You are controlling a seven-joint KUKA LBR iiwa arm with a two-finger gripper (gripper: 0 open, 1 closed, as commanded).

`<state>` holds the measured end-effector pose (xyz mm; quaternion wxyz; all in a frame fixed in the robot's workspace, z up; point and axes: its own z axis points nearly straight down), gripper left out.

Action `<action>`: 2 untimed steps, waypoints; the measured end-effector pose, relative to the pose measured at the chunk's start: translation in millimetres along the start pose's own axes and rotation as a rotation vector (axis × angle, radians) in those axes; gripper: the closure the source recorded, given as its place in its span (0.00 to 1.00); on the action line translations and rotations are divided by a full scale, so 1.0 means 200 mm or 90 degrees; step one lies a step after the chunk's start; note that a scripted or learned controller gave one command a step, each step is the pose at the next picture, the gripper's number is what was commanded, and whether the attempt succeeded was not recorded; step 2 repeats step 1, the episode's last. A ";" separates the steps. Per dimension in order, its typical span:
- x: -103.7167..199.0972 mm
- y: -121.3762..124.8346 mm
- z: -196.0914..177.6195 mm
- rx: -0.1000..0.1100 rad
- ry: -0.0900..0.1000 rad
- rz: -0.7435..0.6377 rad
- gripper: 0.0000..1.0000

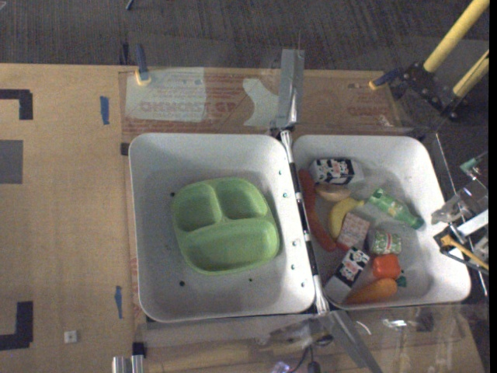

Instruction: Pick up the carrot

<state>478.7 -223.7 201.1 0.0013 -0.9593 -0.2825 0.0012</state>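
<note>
The carrot, lower right of the frame, looks light, stiff and smooth; grip its thick middle. Gripper state: cannot tell.

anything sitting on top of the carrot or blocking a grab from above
Nothing lies on top of the carrot; its upper side is open from above. It is crowded, though: it lies at the near edge of the right bin, with an orange toy touching it behind and a small milk carton just left.

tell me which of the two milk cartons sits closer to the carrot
The milk carton at the near side, just left of the carrot. The other carton lies toward the right bin's far wall.
</note>
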 end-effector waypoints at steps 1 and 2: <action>0.00 0.00 0.00 0.000 0.000 0.000 0.00; 0.00 0.00 0.00 0.000 0.000 0.000 0.00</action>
